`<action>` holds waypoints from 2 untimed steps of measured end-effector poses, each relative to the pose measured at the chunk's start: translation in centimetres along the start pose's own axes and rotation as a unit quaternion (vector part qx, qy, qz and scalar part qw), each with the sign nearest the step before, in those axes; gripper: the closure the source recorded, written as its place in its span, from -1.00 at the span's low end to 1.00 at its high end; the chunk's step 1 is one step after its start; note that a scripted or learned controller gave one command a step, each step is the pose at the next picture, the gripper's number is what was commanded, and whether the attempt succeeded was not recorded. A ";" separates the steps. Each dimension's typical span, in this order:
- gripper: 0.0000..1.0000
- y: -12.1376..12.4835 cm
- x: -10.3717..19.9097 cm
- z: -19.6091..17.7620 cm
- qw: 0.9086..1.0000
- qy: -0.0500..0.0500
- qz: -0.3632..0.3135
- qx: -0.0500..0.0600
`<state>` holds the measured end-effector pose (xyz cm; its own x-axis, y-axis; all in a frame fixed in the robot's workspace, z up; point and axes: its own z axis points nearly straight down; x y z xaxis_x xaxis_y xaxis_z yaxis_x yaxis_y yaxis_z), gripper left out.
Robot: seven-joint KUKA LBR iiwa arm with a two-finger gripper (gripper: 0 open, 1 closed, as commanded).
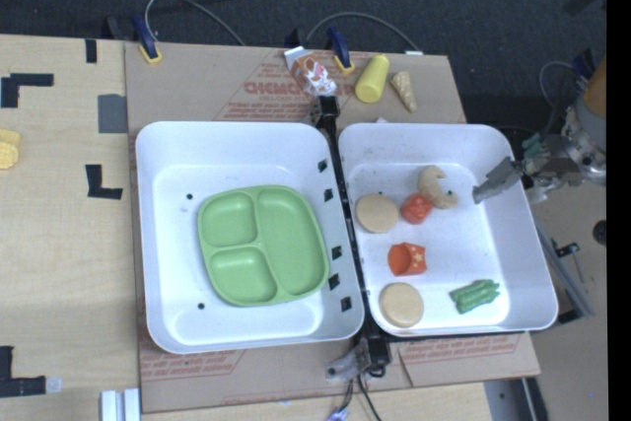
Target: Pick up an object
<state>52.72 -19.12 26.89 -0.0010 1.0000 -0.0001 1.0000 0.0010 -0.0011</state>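
Note:
The right bin (513, 242) holds several small play-food items. A tan round piece (376, 212) lies beside a red tomato-like piece (416, 208) and a pale lumpy piece (435, 184). Lower down are a red-orange piece (407, 258), a round beige bun (401, 304) and a green pod-like piece (474, 295). My gripper (498, 177) reaches in over the right rim of this bin, just right of the pale lumpy piece and apart from it. Nothing shows in its grasp.
The left bin (163, 163) holds a green divided plate (261, 244). Behind the bins on the cardboard lie a yellow bottle (372, 79), a small cone (404, 91) and a printed packet (311, 71). Cables run along the back.

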 end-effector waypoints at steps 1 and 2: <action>-1.00 0.8 5.9 13.5 1.000 0.001 0.000 0.002; -1.00 -1.0 9.7 18.3 1.000 0.000 0.000 -0.001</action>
<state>51.68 -9.41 8.59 -0.0006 1.0000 0.0002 1.0000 0.0006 0.0009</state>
